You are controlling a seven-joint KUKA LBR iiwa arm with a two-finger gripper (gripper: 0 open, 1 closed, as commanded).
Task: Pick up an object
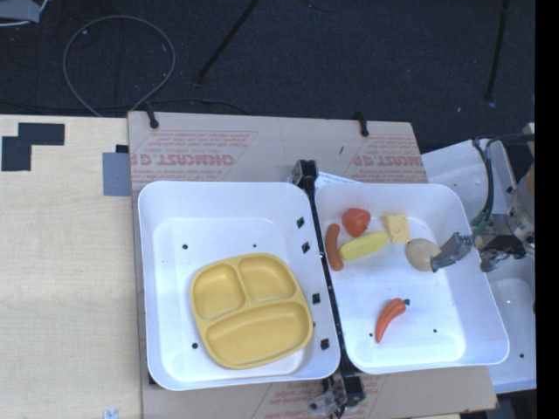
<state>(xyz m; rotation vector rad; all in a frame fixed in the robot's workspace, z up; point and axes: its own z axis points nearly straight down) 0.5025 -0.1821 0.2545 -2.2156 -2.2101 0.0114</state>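
The right bin point(472, 339) holds several toy foods: a red tomato point(355, 221), a yellow corn cob point(363, 246), a brown sausage point(333, 246), a pale yellow cheese block point(397, 228), a beige potato point(421, 253) and an orange carrot point(390, 318). My gripper point(454, 252) reaches in low over the bin's right side. Its grey tip is right beside the potato, on the potato's right. I cannot tell whether it touches the potato. Nothing is visibly lifted; every item rests on the bin floor.
The left bin point(166, 234) holds a yellow divided plate point(251, 308). A black hinge strip point(319, 269) separates the two bins. Cables and white hardware point(502, 199) crowd the right edge beside the arm. Bare bin floor lies around the carrot.
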